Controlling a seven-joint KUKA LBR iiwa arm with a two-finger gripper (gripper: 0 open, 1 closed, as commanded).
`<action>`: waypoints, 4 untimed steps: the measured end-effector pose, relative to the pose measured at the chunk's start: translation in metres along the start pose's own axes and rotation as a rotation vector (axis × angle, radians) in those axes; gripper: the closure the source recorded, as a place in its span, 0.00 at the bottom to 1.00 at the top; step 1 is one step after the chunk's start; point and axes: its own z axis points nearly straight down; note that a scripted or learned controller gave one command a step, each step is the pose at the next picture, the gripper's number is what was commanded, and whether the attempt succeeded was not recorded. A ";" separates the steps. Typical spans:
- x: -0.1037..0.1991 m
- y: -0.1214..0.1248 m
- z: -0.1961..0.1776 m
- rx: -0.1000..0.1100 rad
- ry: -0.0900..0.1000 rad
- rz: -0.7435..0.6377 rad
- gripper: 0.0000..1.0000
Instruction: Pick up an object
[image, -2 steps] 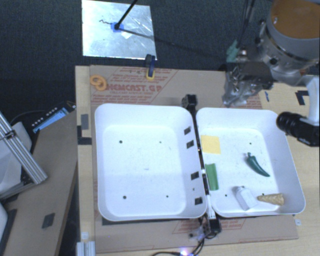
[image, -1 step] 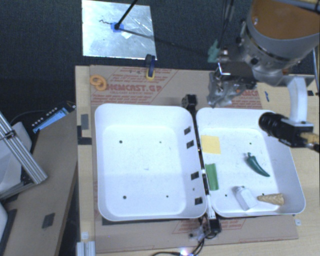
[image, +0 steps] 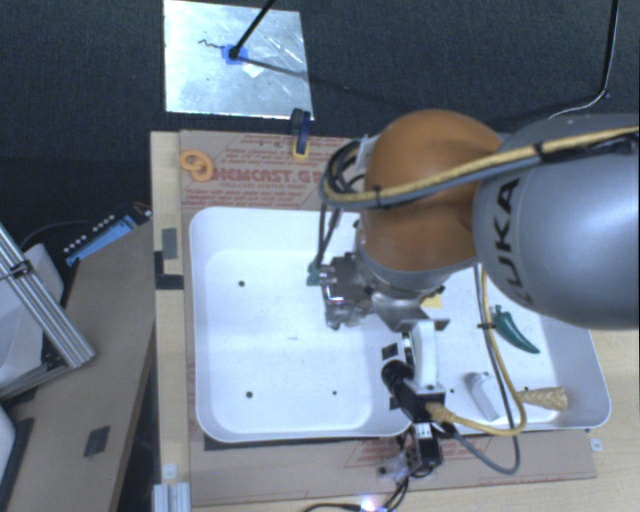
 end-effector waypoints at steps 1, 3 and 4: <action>0.020 0.001 -0.156 -0.033 0.011 -0.004 1.00; 0.068 -0.002 -0.265 -0.025 0.009 -0.002 1.00; 0.069 -0.002 -0.260 -0.017 0.005 -0.002 0.00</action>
